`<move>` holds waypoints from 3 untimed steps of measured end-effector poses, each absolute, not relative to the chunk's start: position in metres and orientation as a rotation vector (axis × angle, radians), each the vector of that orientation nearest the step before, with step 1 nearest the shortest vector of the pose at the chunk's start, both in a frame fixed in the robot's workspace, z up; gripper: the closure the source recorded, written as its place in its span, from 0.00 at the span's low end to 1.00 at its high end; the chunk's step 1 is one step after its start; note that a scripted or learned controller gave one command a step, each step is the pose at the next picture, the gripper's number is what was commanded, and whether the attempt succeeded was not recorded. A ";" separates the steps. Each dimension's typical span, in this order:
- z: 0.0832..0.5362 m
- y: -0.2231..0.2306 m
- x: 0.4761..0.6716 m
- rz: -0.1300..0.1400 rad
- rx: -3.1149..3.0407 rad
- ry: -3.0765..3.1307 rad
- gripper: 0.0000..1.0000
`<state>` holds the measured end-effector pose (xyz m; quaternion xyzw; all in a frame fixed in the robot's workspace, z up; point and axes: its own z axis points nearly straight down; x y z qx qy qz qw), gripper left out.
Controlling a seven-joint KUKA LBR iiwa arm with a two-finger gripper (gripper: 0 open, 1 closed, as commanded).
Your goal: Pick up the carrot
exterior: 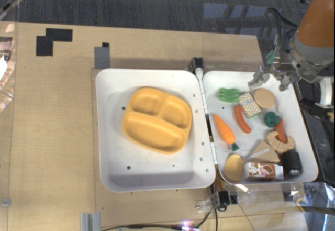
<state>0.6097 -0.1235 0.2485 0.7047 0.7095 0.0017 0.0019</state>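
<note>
The carrot (225, 129) is orange with a small green tip. It lies slantwise on the floor of the right bin (310, 147), near that bin's left wall. My gripper (270, 81) hangs over the bin's far right corner, well up and to the right of the carrot. Its fingers (257, 79) are spread open with nothing between them, just above a round tan disc (264, 98).
Around the carrot lie a green leafy piece (229, 94), a red sausage (242, 119), a checked cracker (249, 104), a dark green item (271, 118), a bottle (264, 171) and a black cylinder (291, 162). A yellow divided plate (157, 120) sits in the left bin (112, 172).
</note>
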 end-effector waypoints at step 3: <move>0.109 -0.088 0.530 0.017 2.335 2.087 1.00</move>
